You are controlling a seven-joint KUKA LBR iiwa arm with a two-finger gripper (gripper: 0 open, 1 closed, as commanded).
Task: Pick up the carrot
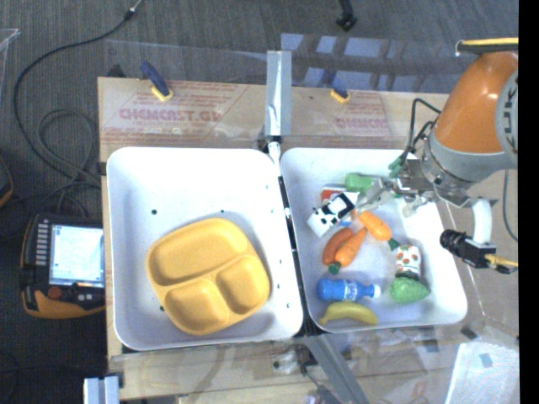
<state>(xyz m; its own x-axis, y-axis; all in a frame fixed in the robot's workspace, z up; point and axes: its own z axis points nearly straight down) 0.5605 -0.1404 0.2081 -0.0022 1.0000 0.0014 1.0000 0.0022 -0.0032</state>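
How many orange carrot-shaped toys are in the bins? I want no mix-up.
2, both in the right white bin: one long orange carrot with a green tip mid-bin, another smaller orange piece just right of it. Others may be hidden under the gripper.

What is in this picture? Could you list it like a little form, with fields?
Left bin: holds a yellow divided tray
Right bin: holds small toy foods
Carrot: lies near the bin's middle, tilted, green end toward the front
Beside the carrot: a second orange piece, a black-and-white toy
Front of right bin: blue bottle, banana, green item
Gripper: above the bin's back, not on the carrot
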